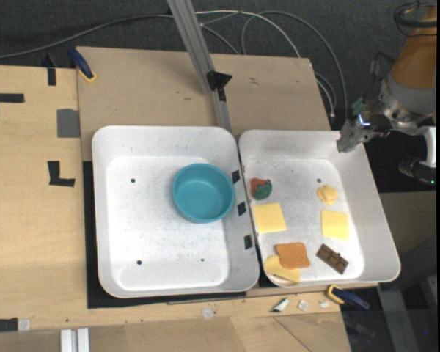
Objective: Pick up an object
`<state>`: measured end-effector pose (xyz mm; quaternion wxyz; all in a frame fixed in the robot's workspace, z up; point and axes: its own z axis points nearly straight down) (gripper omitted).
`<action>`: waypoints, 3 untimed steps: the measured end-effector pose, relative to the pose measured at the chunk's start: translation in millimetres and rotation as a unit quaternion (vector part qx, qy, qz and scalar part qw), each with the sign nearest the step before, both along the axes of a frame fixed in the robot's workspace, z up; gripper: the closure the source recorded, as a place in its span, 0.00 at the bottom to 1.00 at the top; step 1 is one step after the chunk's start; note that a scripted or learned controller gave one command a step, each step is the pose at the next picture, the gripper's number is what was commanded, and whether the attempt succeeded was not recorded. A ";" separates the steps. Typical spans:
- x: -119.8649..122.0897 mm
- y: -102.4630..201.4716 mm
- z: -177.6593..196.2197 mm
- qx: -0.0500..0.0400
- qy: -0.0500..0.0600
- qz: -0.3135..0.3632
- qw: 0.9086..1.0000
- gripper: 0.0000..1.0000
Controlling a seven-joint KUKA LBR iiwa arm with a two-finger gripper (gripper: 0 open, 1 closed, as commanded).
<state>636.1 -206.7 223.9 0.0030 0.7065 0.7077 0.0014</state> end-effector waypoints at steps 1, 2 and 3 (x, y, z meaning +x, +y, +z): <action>1.3 0.3 53.8 0.000 0.000 0.000 1.000 1.00; -12.1 56.1 39.1 0.001 0.004 0.000 1.000 1.00; -23.4 115.6 40.0 0.002 0.004 0.002 1.000 1.00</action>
